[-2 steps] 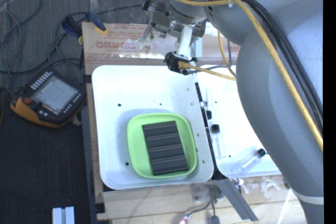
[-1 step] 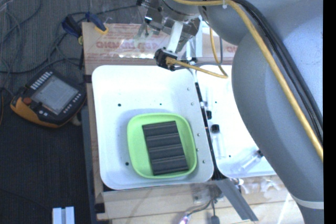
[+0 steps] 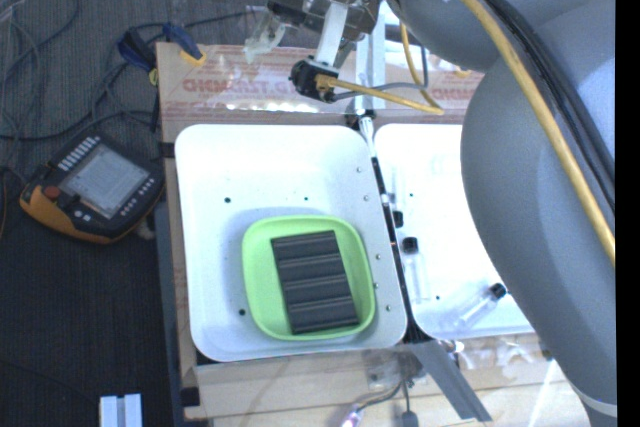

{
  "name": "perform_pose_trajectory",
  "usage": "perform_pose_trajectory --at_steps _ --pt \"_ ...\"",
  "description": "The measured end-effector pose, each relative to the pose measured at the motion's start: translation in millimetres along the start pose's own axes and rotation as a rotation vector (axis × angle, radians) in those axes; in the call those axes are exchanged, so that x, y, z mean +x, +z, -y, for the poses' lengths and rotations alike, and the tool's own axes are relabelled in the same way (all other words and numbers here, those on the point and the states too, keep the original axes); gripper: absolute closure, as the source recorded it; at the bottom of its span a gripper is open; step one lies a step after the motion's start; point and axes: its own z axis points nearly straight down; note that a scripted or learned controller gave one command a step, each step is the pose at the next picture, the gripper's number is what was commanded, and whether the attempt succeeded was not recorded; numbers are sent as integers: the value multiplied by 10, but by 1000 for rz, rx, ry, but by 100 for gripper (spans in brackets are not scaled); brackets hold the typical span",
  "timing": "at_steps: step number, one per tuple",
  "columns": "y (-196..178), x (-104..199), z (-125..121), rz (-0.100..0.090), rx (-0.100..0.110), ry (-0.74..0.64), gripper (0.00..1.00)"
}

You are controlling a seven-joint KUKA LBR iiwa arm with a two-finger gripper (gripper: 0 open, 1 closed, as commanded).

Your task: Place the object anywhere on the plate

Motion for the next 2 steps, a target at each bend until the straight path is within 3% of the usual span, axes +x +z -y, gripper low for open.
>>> perform_pose_trajectory --at_steps 1,2 --pt "-111 483 250 0 0 53 0" --pt "-76 133 47 0 2 104 0"
